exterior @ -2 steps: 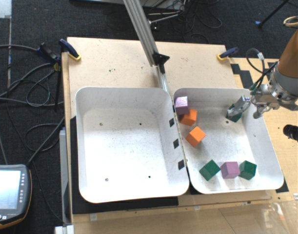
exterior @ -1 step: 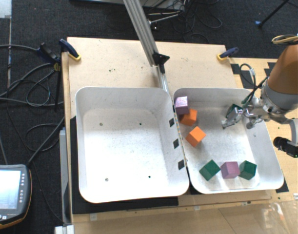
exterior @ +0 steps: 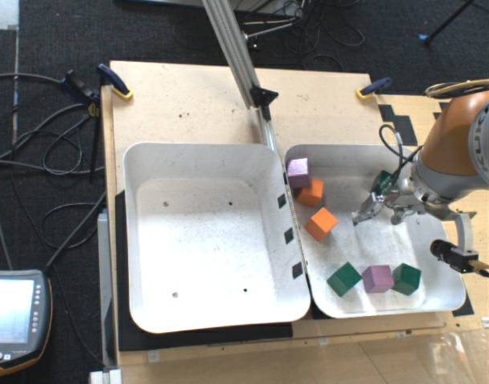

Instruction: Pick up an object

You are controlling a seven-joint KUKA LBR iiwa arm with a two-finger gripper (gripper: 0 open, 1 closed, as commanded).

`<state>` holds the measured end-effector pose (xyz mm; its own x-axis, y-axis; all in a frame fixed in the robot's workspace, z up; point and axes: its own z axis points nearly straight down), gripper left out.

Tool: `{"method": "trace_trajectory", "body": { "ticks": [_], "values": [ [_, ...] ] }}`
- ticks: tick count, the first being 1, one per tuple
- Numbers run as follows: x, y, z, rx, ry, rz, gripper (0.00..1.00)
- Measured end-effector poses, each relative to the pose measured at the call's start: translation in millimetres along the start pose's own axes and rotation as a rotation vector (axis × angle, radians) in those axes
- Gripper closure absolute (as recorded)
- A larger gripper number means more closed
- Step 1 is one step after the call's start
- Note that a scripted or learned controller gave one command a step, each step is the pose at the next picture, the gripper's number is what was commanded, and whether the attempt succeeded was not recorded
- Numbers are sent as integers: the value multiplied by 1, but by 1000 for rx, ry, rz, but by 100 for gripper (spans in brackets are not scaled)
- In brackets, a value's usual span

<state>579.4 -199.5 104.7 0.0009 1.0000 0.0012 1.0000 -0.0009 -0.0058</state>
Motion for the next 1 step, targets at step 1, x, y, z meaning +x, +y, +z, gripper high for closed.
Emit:
{"method": "trace_trajectory", "body": {
  "ticks": [1],
  "values": [
    [0, 2, -15, -8, -2, 0, 100]
  ]
}}
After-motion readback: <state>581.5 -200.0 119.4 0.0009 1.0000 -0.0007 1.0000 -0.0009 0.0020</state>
